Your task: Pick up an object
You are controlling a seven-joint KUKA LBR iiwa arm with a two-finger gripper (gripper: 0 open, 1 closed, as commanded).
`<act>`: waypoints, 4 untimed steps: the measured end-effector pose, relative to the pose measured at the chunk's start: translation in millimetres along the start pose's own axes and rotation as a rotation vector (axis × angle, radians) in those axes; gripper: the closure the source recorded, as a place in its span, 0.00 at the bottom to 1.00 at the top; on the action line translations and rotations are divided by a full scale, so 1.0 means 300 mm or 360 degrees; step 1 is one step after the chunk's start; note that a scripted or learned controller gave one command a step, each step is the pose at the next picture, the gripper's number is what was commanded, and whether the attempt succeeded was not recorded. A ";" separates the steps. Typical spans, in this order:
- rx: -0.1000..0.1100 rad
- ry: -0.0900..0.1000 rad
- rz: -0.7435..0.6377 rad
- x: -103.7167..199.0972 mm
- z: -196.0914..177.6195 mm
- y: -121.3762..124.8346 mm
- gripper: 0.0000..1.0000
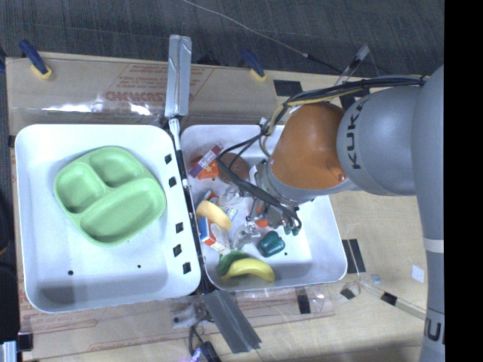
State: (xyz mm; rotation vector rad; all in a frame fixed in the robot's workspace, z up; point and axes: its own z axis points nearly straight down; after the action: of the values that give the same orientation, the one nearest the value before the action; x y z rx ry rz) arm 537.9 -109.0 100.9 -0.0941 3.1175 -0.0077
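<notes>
Camera view: teal block [270, 243] lies just beside the hand [260, 225].

The left bin [45, 225] offers the widest open floor: a green divided plate [111, 193] sits toward its upper middle, leaving bare white along the bottom and left side. The right bin [326, 256] is crowded. The arm [355, 145] with its orange band hangs over its upper right part, blocking approach from above there. Below it lie a teal block [270, 243], a yellow banana [247, 270] against the near wall, a smaller yellow piece [214, 214] by the divider, and a jumble of small items between. A bare patch remains in the lower right corner.
</notes>
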 end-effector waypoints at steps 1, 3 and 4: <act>0.0002 -0.0010 -0.0014 -0.013 -0.043 0.003 1.00; -0.0008 0.0001 -0.0216 -0.003 -0.001 -0.027 0.00; -0.0002 -0.0002 -0.0500 -0.005 -0.002 -0.260 0.00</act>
State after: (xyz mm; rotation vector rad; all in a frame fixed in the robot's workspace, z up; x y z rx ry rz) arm 544.0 -186.7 102.1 -0.5808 3.0644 -0.0113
